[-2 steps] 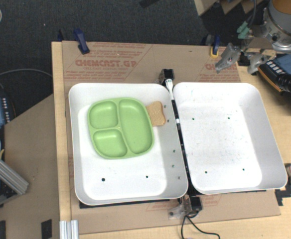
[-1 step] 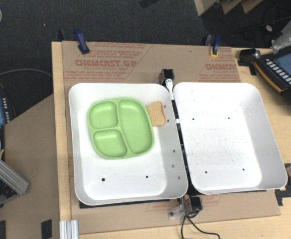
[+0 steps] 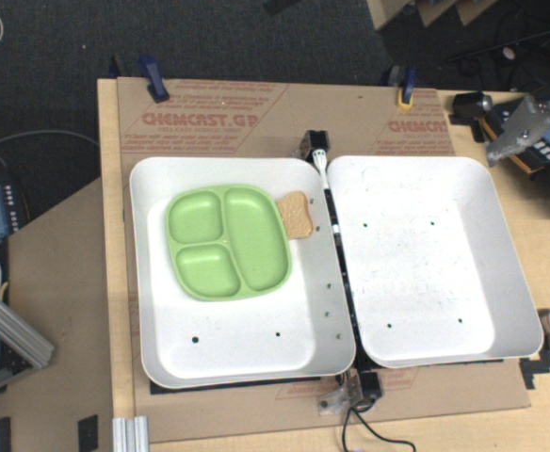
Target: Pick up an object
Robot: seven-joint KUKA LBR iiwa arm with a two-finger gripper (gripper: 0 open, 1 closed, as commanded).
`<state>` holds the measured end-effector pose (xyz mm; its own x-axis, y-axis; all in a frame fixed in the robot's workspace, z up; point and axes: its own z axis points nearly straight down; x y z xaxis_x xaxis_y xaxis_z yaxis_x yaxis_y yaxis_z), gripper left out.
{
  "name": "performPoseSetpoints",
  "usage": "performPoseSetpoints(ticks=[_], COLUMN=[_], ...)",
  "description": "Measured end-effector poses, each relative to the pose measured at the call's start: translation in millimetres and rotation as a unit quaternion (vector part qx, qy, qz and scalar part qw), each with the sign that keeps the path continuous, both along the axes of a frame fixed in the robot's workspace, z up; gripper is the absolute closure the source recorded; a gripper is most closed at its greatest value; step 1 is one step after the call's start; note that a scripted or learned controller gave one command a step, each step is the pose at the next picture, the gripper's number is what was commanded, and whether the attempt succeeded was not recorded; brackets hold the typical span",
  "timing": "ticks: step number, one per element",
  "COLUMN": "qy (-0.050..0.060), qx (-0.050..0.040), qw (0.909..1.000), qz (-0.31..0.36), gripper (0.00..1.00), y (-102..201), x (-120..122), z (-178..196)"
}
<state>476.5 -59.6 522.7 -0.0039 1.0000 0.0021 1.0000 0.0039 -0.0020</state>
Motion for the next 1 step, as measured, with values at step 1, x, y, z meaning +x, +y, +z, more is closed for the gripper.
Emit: performPoseSetpoints(ticks=[1], qy=[-0.003], qx=[-0.0017], qw=[1.0000], qz=[-0.001], gripper=[1.00], y=[-1.8], x=[3.5], z=[10.9])
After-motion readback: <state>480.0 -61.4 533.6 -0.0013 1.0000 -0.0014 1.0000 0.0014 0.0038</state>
